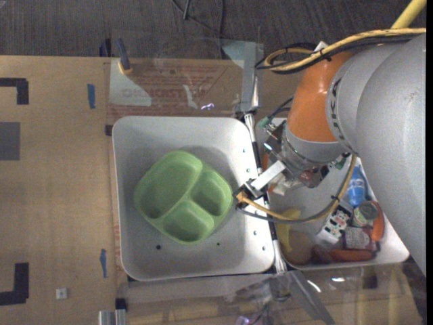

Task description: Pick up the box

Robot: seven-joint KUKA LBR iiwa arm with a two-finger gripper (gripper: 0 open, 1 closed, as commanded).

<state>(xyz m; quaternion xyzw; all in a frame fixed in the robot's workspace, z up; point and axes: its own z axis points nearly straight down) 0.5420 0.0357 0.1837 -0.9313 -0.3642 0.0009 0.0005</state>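
Arm [352,107] bulk hides most of the right bin [396,252]; claw state impossible to tell, box not discernible.

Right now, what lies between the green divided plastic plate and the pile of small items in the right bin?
In the camera view, the two bins' adjoining walls.

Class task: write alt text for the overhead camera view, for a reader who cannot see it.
A grey robot arm with an orange band reaches from the right over the right-hand white bin, which holds a clutter of small items. The left-hand white bin holds a green divided tray. Both bins sit on a wooden bench.
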